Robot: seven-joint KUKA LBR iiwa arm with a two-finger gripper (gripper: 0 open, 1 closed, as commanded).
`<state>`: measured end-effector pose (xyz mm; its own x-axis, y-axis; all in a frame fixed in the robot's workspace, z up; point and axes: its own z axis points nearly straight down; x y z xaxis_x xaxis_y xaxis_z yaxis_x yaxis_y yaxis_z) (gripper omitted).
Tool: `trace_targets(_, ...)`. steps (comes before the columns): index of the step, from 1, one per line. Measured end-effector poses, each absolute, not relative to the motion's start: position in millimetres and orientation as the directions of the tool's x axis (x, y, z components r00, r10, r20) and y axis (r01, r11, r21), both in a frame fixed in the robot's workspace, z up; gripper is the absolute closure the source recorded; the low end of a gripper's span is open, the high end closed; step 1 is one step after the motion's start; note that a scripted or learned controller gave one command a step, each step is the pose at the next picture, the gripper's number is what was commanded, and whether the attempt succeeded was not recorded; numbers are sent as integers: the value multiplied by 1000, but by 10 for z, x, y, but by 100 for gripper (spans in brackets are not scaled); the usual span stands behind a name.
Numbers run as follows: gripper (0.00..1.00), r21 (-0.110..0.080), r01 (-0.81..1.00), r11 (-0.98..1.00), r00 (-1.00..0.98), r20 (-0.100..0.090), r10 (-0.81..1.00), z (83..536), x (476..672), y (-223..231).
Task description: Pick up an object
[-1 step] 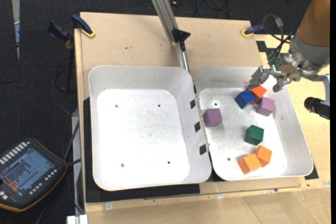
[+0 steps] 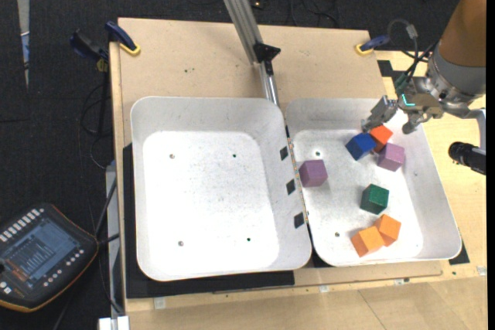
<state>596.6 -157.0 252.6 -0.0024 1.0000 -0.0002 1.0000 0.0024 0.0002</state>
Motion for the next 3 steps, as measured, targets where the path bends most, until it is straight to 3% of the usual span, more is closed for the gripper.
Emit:
trace_targets(2, 0, -7, 1000, -1, 1, 1, 1000, 1313, 5853, -1664)
trace_targets(3, 0, -3, 1000, 0, 0, 0, 1000, 928, 5848, -1657)
